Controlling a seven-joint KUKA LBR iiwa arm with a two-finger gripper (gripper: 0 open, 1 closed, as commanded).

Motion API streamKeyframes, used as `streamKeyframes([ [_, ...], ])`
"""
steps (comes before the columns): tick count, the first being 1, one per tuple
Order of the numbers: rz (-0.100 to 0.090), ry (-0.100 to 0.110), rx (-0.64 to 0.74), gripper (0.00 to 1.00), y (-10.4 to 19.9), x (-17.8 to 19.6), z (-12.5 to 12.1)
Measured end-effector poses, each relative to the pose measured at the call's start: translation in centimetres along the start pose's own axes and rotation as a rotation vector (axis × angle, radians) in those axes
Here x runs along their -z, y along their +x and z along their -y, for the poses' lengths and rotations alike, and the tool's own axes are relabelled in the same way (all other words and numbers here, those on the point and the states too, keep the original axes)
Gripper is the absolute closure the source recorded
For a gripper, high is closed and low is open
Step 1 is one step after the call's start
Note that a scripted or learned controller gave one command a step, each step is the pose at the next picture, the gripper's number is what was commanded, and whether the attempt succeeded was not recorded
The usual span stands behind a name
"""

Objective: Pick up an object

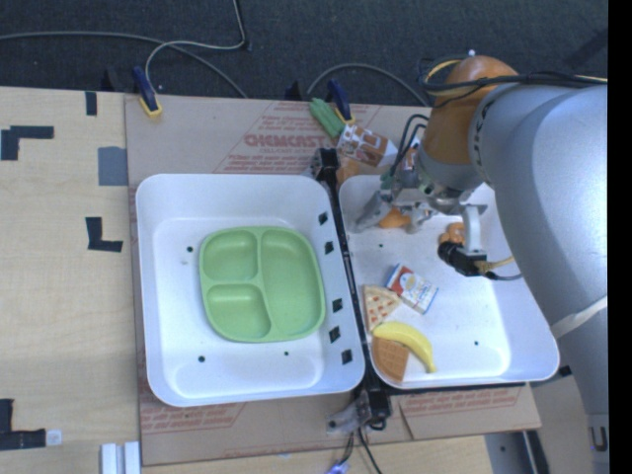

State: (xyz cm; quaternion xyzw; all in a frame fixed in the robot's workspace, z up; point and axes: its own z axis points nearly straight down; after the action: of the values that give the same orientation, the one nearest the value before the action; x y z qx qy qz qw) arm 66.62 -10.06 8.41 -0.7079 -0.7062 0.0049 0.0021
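In the right bin [494, 349], near its back edge, the arm's gripper [395, 210] hangs low over a small orange object [395, 219]; whether anything is gripped cannot be told. Nearer the front lie a small carton [410, 287], a pizza slice [378, 307] and a banana [407, 344]. The left bin [163, 265] holds a green divided plate [262, 284].

A pale wooden table [59, 294] marked with black tape pieces [97, 235] carries a brown cardboard sheet [247, 146]. Beyond it lies dark carpet [296, 18], crossed by thin cables [118, 39].
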Motion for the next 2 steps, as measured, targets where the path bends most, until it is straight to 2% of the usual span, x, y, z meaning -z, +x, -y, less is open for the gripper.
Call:
streamKeyframes([
  [2, -0.006, 0.001, 0.003, 0.00, -0.63, 0.01, -0.06],
])
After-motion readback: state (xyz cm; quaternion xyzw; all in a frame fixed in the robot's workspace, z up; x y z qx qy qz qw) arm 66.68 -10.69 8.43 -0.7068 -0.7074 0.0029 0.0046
